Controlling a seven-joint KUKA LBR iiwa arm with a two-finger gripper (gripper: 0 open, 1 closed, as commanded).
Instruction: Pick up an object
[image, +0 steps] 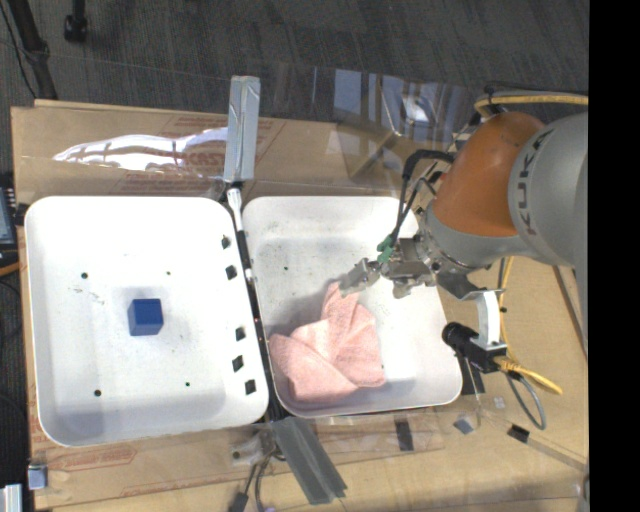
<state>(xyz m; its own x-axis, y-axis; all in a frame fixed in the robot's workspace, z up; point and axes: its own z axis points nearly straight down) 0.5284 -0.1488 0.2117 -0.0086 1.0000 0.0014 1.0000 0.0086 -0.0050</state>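
- The gripper (351, 280) hangs over the right bin (300, 232), near that bin's middle, with its tip pointing toward 8 o'clock.
- From this slant it cannot be told whether the gripper is open or closed, or whether it has hold of anything.
- A crumpled pink cloth (332, 352) lies in the right bin's 6 o'clock half. One corner of it rises to a point at its 12 o'clock end, right at the gripper's tip.
- The arm (545, 190) reaches in from 3 o'clock, and its orange band (480, 180) lies over the bin's 2 o'clock corner.
- A small blue cube (146, 316) sits alone near the middle of the left bin (100, 235), well apart from the gripper.
- Both bins rest side by side on a cardboard-covered surface (70, 130), touching along their shared edge.
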